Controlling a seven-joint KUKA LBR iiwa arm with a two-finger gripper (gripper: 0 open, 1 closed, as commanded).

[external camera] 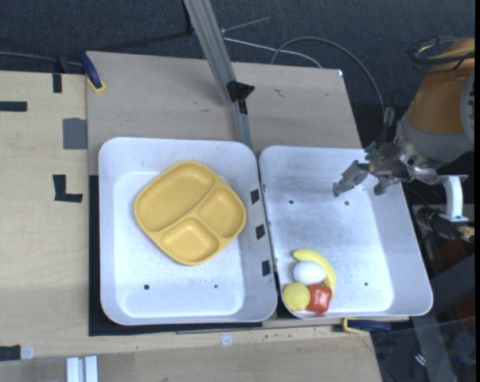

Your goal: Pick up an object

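Near edge first: a cluster of small toy foods sits in the right bin at its 7 o'clock corner, against the near wall. A yellow banana curves over the top of the group, long axis running roughly 10 to 4 o'clock, one tip toward 10, the other bending down toward 5. A white egg is tucked under the banana's arc, touching it. A yellow round fruit lies just at the egg's 7 o'clock, and a red piece touches it on the right. All four are packed together, so each blocks access to the others; the bin's near wall and left wall crowd them too.

Left bin holds a yellow divided plate, three compartments, tilted diagonally, long axis about 10 to 4 o'clock, near the bin's centre.

Farther back, the tool hangs over the right bin's 1 o'clock area, well apart from the food cluster, pointing toward 8 o'clock. Its fingers look spread, nothing between them. The grey arm with orange band enters from 3 o'clock.

A grey metal bar crosses the wooden worktop at 12 o'clock, ending between the bins.
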